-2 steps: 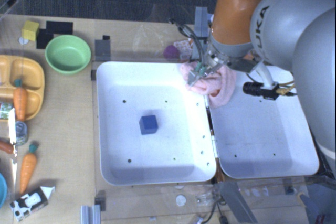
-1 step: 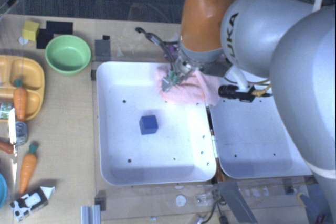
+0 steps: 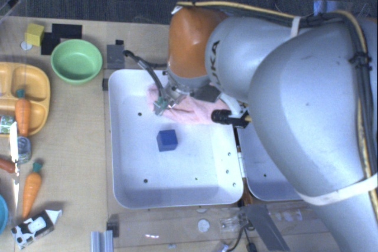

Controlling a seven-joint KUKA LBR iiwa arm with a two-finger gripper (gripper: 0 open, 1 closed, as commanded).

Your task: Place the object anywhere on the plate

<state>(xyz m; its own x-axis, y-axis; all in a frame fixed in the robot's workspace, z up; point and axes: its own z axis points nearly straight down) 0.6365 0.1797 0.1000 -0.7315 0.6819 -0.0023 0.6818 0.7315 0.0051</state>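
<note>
Saw the blue block (image 3: 167, 140) lying on the floor of the left bin (image 3: 127, 174), near the pink plate (image 3: 198, 112) but apart from it. Found the tool (image 3: 162, 104) over the plate's edge; could not tell whether clenched or released. Risked closing short of the block, or nudging it away.

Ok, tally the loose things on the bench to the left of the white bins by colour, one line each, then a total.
Orange: 2, carrot on the yellow tray, carrot lower down
Green: 1, bowl
Yellow: 2, the tray and the block
Black: 1, block
Black and white: 1, cow-patterned carton
Total: 7; the things cut off at the left edge are left out.
</note>
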